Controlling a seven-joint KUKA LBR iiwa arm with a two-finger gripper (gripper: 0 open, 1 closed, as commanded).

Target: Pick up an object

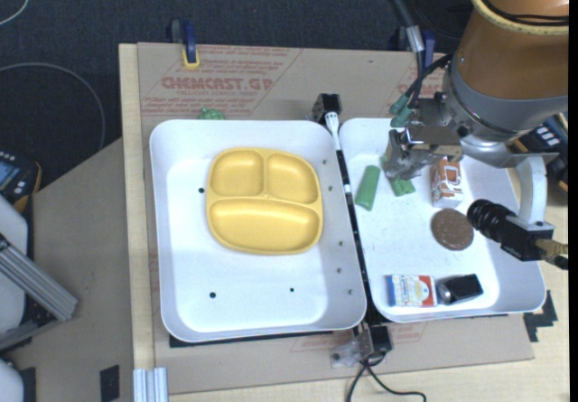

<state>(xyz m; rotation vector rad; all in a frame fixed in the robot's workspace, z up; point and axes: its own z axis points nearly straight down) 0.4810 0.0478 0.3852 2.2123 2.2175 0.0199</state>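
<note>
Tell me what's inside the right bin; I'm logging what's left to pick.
The right bin holds a green block, brown disc, snack packet, small box and black clip. The pincer covers anything beneath.

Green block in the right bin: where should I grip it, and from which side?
Grip the green block across its narrow width at mid-length, coming straight down from above. It lies flat, long and slim, nearly along the bin's left wall, so close the gripper across the short sides.
</note>
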